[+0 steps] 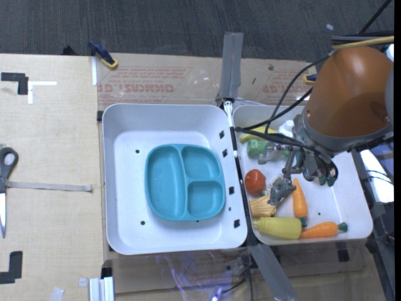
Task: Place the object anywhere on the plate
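Over the right bin (358, 200), the gripper (282, 190) hung low among the toy food, reaching in from the right under the arm's orange band (351, 93). Could not tell how its grip stood; the metal parts blurred together with cables (276, 121) crossing above them, and nothing was clearly clamped in it. Just left of the gripper sat a red tomato (254, 180), touching or nearly touching a pale ridged piece, maybe corn (262, 206), below it. Just right of the gripper lay a small orange carrot (299, 200), roughly upright in view. Along the bin's near wall lay a yellow squash-like piece (279, 227), and beside it a second carrot (322, 230) with a green stem end pointing right. A green item (256, 147) sat near the far-left corner of that bin, partly hidden by cables. The left bin (119, 168) held the teal divided plate (185, 182), three compartments, flat and about centred, with no food on it. All toy food was in the right bin, well apart from the plate. Left of the bins, scissors (6, 168) lay on the cardboard bench top (50, 130), and a blue-and-yellow clamp (103, 54) sat near the far edge.
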{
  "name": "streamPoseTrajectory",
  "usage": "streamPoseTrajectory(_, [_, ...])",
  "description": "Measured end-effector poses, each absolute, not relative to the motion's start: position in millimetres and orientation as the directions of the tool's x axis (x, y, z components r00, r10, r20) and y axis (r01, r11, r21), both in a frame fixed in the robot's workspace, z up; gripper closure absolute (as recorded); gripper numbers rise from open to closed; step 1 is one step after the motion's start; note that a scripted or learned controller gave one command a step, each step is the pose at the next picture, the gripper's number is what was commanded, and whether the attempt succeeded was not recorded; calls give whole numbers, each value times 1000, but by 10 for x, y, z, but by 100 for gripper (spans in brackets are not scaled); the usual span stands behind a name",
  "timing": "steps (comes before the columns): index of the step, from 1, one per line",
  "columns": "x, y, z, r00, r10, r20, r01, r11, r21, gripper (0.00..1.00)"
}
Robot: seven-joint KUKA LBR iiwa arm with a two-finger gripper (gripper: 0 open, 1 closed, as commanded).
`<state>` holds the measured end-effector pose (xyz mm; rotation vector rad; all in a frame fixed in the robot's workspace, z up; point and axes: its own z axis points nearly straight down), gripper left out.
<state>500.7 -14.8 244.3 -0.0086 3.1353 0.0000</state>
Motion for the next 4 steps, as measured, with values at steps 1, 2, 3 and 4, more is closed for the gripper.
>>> streamPoseTrajectory(1, [5007,-148,2443,-1000,-5,-6,-5,1000,0,0])
streamPoseTrajectory(2, [5007,-148,2443,-1000,-5,-6,-5,1000,0,0])
streamPoseTrajectory(3, [5007,-148,2443,-1000,-5,-6,-5,1000,0,0])
streamPoseTrajectory(4, [5007,-148,2443,-1000,-5,-6,-5,1000,0,0])
